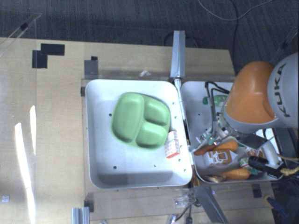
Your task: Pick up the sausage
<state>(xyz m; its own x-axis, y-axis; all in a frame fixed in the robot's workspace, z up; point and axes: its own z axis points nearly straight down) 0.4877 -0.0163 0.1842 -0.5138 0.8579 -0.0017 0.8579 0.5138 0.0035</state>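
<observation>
The big grey robot arm with an orange band [252, 99] comes in from the right of the picture and hangs low over the right white bin [194, 125]. Its gripper [216, 135] is mostly hidden under the arm, so I cannot tell how it is set or if it has hold of anything. A long reddish-brown sausage [216, 148] lies in the right bin, just under the gripper, near two orange carrots [236, 174]. In the left white bin [100, 171] sits a green plastic tray with three sections [140, 120], and a small red and white packet [172, 144] lies beside it.
</observation>
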